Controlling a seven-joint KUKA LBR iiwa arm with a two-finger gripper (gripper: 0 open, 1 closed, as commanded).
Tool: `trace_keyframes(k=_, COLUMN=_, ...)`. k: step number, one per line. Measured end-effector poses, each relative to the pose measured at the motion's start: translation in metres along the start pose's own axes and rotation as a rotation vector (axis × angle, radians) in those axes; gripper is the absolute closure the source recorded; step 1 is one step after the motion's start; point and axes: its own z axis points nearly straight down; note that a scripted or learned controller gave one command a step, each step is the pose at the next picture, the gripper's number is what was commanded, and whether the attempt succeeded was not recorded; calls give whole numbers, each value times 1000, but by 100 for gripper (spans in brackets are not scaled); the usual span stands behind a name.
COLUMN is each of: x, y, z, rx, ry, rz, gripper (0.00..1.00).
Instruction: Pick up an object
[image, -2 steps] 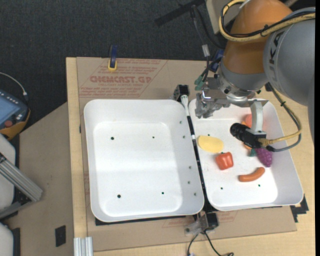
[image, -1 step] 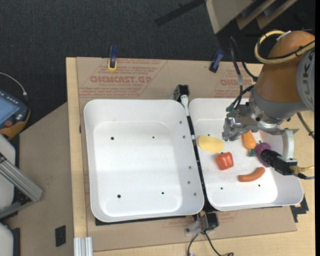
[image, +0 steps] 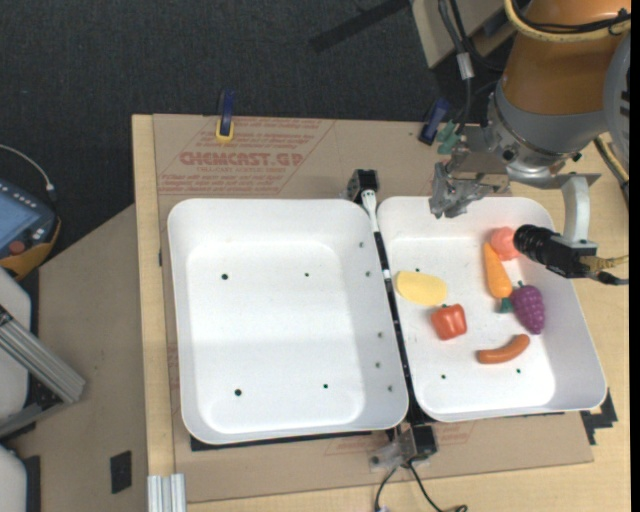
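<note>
My gripper (image: 452, 203) hangs over the far left corner of the right bin (image: 570, 390), its fingers close together with nothing between them. Below it in that bin lie a yellow lemon (image: 421, 288), a red pepper (image: 450, 321), an orange carrot (image: 496, 271), a pink piece (image: 501, 241), purple grapes (image: 529, 307) and a brown sausage (image: 502, 349). All of them sit apart from the gripper, toward the near and right side.
The left bin (image: 200, 400) lies beside the right one, with a black clamp (image: 362, 186) at the far end of their shared rim. A black camera mount (image: 552, 250) juts over the right bin's far right side. Cardboard (image: 250, 150) underlies both bins.
</note>
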Motion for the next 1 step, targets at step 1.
trace_keyframes(k=1, x=-16, y=-33, z=59, rx=23, ry=-1, rz=10, gripper=100)
